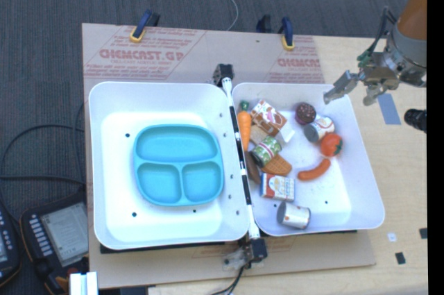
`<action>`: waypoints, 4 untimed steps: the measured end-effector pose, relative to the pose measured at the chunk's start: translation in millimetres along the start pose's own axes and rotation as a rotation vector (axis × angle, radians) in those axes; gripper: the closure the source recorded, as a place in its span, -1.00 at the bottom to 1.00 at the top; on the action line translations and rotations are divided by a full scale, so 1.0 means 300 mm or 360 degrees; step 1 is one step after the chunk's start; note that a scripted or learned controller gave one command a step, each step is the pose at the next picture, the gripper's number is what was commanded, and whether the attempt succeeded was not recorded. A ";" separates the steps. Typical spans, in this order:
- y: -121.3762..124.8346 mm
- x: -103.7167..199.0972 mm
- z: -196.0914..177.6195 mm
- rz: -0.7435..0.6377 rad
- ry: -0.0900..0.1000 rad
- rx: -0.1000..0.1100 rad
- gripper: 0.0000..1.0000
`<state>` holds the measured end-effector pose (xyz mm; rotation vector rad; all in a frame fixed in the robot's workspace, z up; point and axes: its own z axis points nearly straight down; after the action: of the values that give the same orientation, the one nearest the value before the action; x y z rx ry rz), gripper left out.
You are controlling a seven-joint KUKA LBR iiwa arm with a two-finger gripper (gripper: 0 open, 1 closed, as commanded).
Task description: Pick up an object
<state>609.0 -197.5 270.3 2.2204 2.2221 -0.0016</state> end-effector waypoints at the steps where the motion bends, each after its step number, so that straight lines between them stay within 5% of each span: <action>1: 0.068 0.139 0.410 -0.0001 0.0002 0.0004 -1.00; 2: 0.026 0.138 0.454 0.0001 -0.0008 -0.0028 -1.00; 3: 0.029 0.136 0.417 0.0000 -0.0011 -0.0032 1.00; 4: 0.030 0.136 0.385 0.0000 -0.0011 -0.0033 1.00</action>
<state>617.8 -156.9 154.8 2.2061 2.2084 0.0133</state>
